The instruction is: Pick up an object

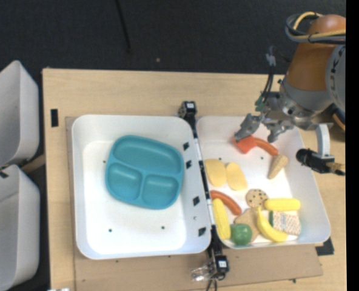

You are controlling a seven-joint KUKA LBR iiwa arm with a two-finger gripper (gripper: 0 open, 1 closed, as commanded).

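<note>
In the right bin (310, 190), toward its 12 o'clock wall, the gripper (261, 126) is hanging just above an orange curved piece (256, 144) that is lying flat on the bin floor. The fingers are standing spread, one toward 9 o'clock and one toward 3 o'clock of the piece's upper edge, with nothing between them.

Risks, as I am judging them: the piece is low and curved, so the fingertips may be closing over its back and skidding off (smooth toy plastic, by the look). A descent slightly off-centre would be pushing it toward the bin wall instead of trapping it. The cone-shaped piece (278, 167) is sitting near at 4 o'clock and could be getting nudged.

Arm pose: the grey arm (310, 83) is reaching in from 3 o'clock, its orange band above the wrist, wrist pointing down and tilted slightly toward 9 o'clock. The left bin (85, 223) is carrying a teal divided plate (144, 171), well apart from the work on the tabletop (58, 96).
</note>
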